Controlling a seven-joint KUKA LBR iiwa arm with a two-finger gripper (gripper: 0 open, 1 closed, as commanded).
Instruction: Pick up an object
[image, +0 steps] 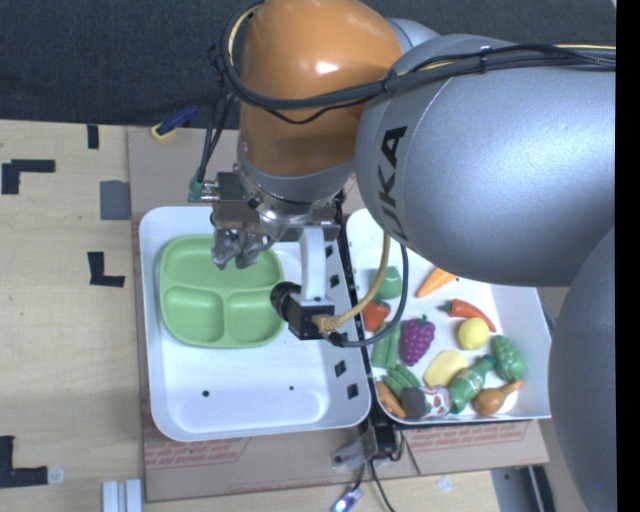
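Observation:
My gripper (236, 252) hangs over the back part of a green divided tray (205, 305), which lies in the left white bin (230, 410). Nothing shows beneath or in the gripper. The right white bin (535, 320) holds several toy foods: purple grapes (417, 339), a yellow lemon (473, 333), an orange carrot (436, 282), a red chilli (463, 310), a red tomato (376, 316) and a green broccoli (507, 356). The arm's large grey body hides the back of the right bin.
A black fitting with a yellow cable (300, 312) hangs off the wrist above the wall between the two bins. The front half of the left bin is bare white floor. The cardboard and wood bench (60, 300) surrounds the bins.

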